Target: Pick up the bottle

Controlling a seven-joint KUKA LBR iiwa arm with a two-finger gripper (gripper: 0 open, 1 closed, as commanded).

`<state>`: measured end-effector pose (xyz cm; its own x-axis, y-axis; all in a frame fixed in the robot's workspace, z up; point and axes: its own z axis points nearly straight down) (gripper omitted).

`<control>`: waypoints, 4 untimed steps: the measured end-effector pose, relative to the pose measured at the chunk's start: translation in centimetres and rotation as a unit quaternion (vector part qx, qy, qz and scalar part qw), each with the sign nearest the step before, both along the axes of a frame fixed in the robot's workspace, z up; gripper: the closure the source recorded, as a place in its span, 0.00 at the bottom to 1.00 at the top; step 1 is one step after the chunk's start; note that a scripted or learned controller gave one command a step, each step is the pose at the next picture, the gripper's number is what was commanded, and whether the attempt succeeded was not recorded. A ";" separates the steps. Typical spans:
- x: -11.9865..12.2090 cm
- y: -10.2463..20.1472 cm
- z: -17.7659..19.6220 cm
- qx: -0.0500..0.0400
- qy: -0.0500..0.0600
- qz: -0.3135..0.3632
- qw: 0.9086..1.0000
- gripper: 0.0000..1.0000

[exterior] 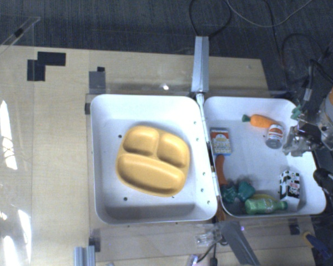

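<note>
One green bottle [265,205] lies on its side at the lower edge of the right bin [250,107], in the lower right of the frame. Touching its left end is one dark teal lump [237,192], too blurred to name. Just right of the bottle stands one small black-and-white carton [289,184]. Higher up the bin lie one carrot [261,121], one small round can [274,136] just below the carrot's right end, one small printed box [220,141] against the left wall, and one reddish-brown stick-like thing [220,169] under that box.

The left bin [105,112] holds one yellow three-compartment tray [153,159], upside down. Both bins sit on the wooden counter [50,148].

The gripper [296,144] is at the right bin's right wall, beside the can and well above the bottle; whether its fingers are spread or pressed together cannot be told.
</note>
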<state>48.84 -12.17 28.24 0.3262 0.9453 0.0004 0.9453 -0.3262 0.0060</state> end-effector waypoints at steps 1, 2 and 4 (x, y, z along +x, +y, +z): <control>0.0 9.7 -4.5 0.001 0.001 0.041 0.999 1.00; -0.1 2.9 -7.6 0.000 0.002 0.106 0.994 1.00; -0.1 11.8 -9.8 0.001 0.002 0.095 0.995 0.00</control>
<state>48.75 -0.38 18.40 0.1408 0.9900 0.0010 0.9900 -0.1408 0.0012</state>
